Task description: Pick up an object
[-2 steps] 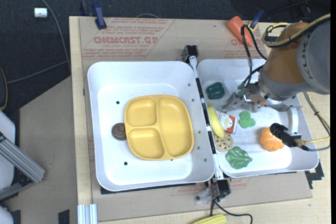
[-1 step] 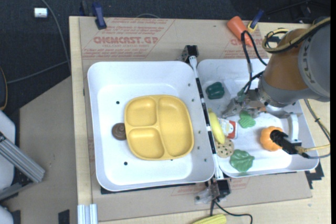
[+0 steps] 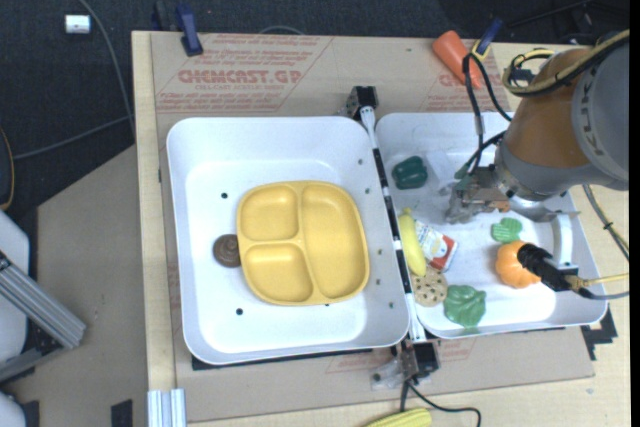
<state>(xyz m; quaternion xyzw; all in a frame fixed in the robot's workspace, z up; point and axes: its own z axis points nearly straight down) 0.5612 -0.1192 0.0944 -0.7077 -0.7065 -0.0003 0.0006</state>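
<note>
My surface (image 3: 250, 75) is a brown board carrying two shallow white bins side by side. The left bin (image 3: 200, 155) holds a yellow divided tray (image 3: 300, 242), set near its middle, with a small brown disc (image 3: 226, 250) touching the tray's left edge. The right bin (image 3: 430, 130) is where the loose pieces are gathered, so that is where I reach: my arm (image 3: 560, 125) comes in from the right and hangs over its middle. My pincer (image 3: 468, 203) points down at the bare floor of this bin; whether it is spread or pressed together I cannot tell, and I see nothing between its tips. Around it lie a banana (image 3: 409, 242) along the bin's left wall, an orange fruit (image 3: 512, 265), a green leafy piece (image 3: 464, 305), a dark green block (image 3: 409, 173), a red-and-white packet (image 3: 438, 248) and a cookie (image 3: 430, 289). Nothing is picked yet, I judge.
</note>
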